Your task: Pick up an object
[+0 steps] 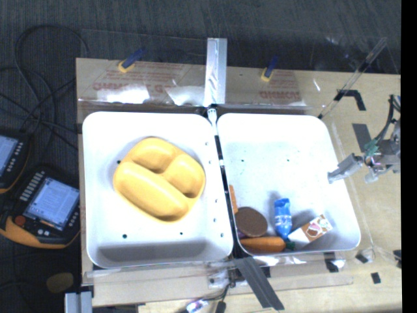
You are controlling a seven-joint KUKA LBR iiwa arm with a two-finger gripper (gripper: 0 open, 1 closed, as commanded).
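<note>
Four small objects crowd the right bin's [273, 142] front edge | blue bottle [282, 216] upright between brown disc [251, 222] and carton [313, 229] | carrot [263, 244] in front | jaws: cannot tell | advice: descend on bottle, clear of neighbours

Two shallow white plastic bins [98, 240], smooth with a dull sheen. Large yellow lobed object [158, 177]: smooth, soft satin finish. Small blue plastic bottle [282, 217], glossy. Round brown disc [251, 222], matt. Orange carrot-shaped piece [264, 244], smooth. Printed paper carton [311, 230]. Pale wooden counter [381, 240], matt. Upright metal strip [215, 70] at the counter's far edge, brushed.
</note>
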